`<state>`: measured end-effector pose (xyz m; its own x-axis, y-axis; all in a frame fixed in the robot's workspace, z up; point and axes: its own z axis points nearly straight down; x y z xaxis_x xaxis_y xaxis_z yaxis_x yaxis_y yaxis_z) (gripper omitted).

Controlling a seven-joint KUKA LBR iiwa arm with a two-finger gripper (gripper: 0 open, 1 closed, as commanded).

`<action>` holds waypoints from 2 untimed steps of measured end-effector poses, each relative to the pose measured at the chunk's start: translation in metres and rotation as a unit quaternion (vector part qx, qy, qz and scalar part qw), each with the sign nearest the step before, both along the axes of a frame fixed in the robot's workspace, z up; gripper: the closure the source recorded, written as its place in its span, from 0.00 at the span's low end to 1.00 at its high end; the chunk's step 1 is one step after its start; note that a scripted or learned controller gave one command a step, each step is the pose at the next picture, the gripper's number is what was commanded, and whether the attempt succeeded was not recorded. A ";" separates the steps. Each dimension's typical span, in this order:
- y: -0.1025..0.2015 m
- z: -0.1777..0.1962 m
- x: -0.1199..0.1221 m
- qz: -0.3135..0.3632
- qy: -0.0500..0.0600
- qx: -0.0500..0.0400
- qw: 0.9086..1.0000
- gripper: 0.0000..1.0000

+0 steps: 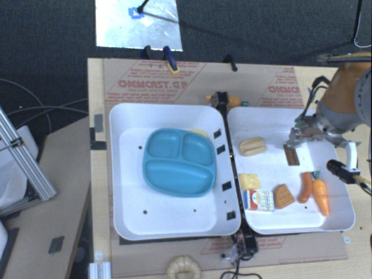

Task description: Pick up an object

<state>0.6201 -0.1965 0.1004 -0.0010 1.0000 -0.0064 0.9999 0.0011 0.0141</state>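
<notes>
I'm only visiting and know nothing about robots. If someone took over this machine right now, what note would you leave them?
End effector: low over the right bin, near its upper right part, with nothing seen between its fingers.
Right bin's things: bread roll upper left; cheese and small carton lower left; cracker beside the carton; two carrots lower right.
Left bin: a blue divided plate with a yellow piece at its top edge.
Done: nothing lifted.
Left: pick any one object; the carrots and roll lie nearest, by my guess.
</notes>
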 end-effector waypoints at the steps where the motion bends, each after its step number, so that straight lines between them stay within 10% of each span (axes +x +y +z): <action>1: -0.003 0.045 0.006 0.001 0.004 0.002 1.000 1.00; 2: 0.004 0.107 0.010 0.002 0.003 0.002 1.000 1.00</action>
<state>0.6297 -0.1923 0.2077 -0.0051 1.0000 -0.0022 1.0000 0.0051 0.0083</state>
